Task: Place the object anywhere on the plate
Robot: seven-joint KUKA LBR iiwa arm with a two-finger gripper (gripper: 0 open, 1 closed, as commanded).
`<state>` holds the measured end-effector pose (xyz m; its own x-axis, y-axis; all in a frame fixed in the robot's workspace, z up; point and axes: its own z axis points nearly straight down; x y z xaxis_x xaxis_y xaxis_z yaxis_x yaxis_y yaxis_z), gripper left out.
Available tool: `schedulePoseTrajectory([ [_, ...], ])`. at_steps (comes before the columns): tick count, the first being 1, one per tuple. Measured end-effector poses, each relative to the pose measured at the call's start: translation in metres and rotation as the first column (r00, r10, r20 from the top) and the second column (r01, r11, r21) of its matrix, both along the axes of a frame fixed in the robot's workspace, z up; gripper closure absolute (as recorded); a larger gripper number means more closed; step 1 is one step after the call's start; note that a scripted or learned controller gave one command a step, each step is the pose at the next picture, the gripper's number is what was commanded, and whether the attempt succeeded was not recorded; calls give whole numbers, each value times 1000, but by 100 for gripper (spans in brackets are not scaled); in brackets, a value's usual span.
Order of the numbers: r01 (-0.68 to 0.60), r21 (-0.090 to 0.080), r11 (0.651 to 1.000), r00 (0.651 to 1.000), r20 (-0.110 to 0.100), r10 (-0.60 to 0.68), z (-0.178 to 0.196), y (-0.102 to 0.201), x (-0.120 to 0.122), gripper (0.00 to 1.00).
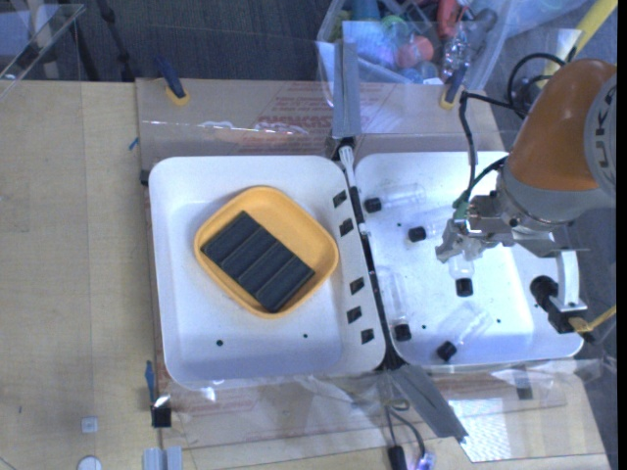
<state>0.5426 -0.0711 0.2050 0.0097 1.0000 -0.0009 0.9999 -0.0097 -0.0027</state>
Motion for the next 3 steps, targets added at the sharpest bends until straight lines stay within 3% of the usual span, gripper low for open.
schedulePoseTrajectory([
  [1,-149,1,989,989,2,149,-21,16,23,100],
  [2,-190,0,982,982,3,190,14,53,68,100],
  [3,-398,-1,917,917,6,398,-20,61,102,100],
])
